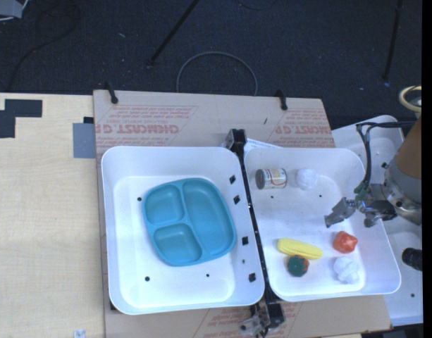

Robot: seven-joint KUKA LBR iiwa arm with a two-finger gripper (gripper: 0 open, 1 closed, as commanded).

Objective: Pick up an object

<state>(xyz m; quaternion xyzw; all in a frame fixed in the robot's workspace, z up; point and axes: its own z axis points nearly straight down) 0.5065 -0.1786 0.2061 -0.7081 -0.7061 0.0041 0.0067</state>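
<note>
Printed cardboard under bins, lettering mirrored, unreadable. Hand [351, 212] over right bin [321, 287], grip state impossible to tell. Corn [299, 248] just below-left of hand, long axis left-right; can [271, 179] up-left, lying sideways

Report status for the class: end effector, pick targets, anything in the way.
End effector above right bin, nothing between fingers. Red object nearest, untouched. Yellow corn and can clear of path.

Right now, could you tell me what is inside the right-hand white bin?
The right bin holds a small can lying on its side, two white lumps, a yellow corn cob, a green ball and a red piece. The gripper covers some floor.
</note>
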